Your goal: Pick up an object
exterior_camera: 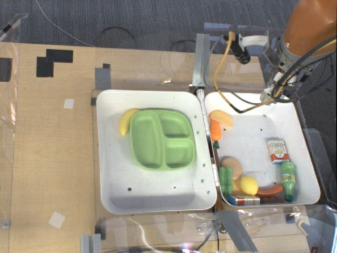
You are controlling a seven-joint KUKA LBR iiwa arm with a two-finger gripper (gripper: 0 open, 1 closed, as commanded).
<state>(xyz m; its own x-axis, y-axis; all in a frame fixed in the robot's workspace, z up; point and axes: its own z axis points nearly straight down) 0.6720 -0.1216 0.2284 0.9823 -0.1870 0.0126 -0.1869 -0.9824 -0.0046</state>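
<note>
My arm, with its orange band (311, 20), hangs over the far right corner of the right bin (253, 136). The gripper (273, 88) sits near that bin's back rim, tangled in cables and above the objects. Along the bin's left and near sides lie a peach-coloured piece (221, 118), an orange carrot (215, 131), a tan round item (231, 167), a yellow lemon (249, 185), a red sausage (269, 191), a green bottle (287, 178) and a small carton (276, 151). Nothing shows in the gripper.
The left bin (121, 188) holds a green divided plate (160, 139) with a yellow banana (125, 122) tucked at its left edge. A metal divider (206, 141) separates the bins. A yellow cable (224, 62) loops over the right bin's back rim.
</note>
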